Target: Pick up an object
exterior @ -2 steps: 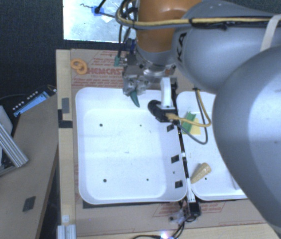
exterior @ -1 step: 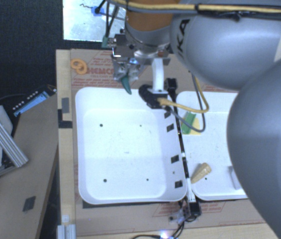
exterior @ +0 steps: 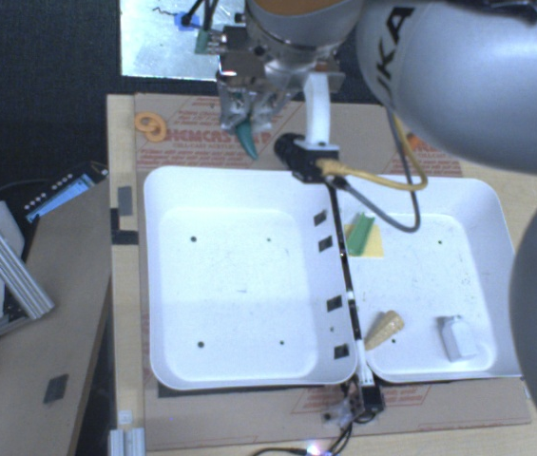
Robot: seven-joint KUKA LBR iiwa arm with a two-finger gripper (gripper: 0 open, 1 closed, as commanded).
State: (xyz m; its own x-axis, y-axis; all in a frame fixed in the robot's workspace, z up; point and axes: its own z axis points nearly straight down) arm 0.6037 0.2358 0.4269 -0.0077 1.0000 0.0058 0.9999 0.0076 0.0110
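Even overhead light. Both white bins (exterior: 239, 283) below the gripper (exterior: 246, 126) nearly overexposed, faint soft shadows. Metal sheet (exterior: 159, 22) left of gripper glares. Arm (exterior: 477, 74) at right blurred, out of focus. Overall soft, grainy.

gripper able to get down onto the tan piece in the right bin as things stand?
Probably yes. The tan piece lies in the open near the divider, apart from the white block and the green-yellow sponge. The gripper hangs beyond the bins' far edge, so it must travel across first.
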